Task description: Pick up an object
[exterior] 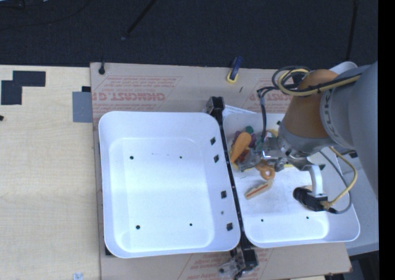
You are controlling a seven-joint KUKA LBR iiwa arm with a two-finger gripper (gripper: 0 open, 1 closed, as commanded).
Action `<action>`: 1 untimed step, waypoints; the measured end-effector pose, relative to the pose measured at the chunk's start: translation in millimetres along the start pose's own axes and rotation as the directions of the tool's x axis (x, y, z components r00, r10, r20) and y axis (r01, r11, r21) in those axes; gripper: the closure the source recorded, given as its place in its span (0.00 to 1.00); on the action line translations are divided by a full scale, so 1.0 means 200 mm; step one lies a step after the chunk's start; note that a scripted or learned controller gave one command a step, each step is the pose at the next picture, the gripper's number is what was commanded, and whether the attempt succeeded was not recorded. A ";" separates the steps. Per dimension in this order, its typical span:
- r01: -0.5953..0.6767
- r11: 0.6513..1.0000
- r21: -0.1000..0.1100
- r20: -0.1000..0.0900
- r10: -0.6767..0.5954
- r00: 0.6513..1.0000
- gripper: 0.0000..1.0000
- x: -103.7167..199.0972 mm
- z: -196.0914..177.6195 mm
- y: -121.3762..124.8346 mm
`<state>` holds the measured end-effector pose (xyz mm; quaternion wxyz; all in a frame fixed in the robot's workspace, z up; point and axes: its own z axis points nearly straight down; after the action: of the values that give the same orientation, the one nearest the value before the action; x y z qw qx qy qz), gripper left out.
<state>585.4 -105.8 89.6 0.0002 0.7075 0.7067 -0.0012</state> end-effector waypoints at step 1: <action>-0.003 1.000 0.004 -0.004 0.003 1.000 1.00 0.00 -0.04 -0.01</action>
<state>584.4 -104.9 97.4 -0.0023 0.7085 0.7057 -0.0012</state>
